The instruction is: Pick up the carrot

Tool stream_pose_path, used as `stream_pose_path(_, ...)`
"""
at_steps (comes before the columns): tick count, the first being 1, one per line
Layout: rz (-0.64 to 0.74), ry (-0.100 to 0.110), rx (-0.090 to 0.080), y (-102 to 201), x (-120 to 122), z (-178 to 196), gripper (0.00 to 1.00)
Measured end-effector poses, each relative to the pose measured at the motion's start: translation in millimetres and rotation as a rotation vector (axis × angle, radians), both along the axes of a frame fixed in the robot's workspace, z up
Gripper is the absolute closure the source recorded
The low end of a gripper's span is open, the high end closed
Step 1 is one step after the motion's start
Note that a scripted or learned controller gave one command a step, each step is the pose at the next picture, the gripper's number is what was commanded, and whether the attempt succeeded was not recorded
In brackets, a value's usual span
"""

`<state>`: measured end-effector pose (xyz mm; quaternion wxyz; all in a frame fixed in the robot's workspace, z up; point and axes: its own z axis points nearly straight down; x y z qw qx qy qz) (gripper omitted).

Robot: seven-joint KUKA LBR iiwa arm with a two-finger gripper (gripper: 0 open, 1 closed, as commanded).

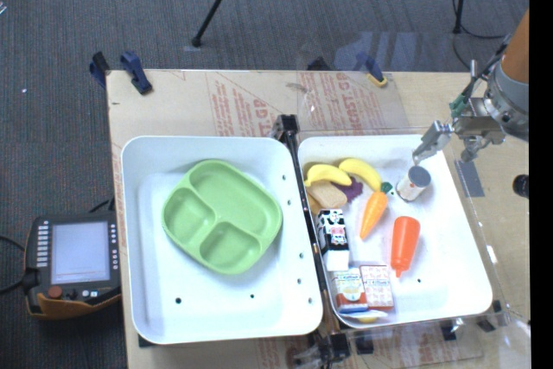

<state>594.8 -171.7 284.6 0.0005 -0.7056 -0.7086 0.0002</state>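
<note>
The carrot [373,214] is orange and tapered, with a small green top. It lies slanted in the middle of the right bin [458,272], tip pointing toward the front. My gripper [449,151] hangs over the bin's back right corner, above and to the right of the carrot. It is open, with nothing between its fingers [429,141]. A small silver can [416,182] stands between the gripper and the carrot.
Around the carrot lie two bananas [347,174], an orange bottle-shaped toy [403,243], a small milk carton [333,231] and two little boxes [362,288]. The left bin [147,289] holds a green divided plate [223,216]. A control pendant [76,259] sits off the bench at left.
</note>
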Motion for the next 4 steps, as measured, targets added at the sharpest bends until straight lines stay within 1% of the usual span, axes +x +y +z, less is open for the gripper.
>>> stream_pose_path(1, -0.047, 0.018, 0.005, 33.3, -18.4, -163.9, 0.00)
stream_pose_path(2, -0.112, 0.007, 0.002, 55.7, -19.7, -199.6, 0.00)
stream_pose_path(3, -0.118, 0.006, 0.003, 54.0, -19.1, -188.9, 1.00)
stream_pose_path(4, -0.242, -0.011, 0.001, 98.3, 25.1, -62.2, 1.00)
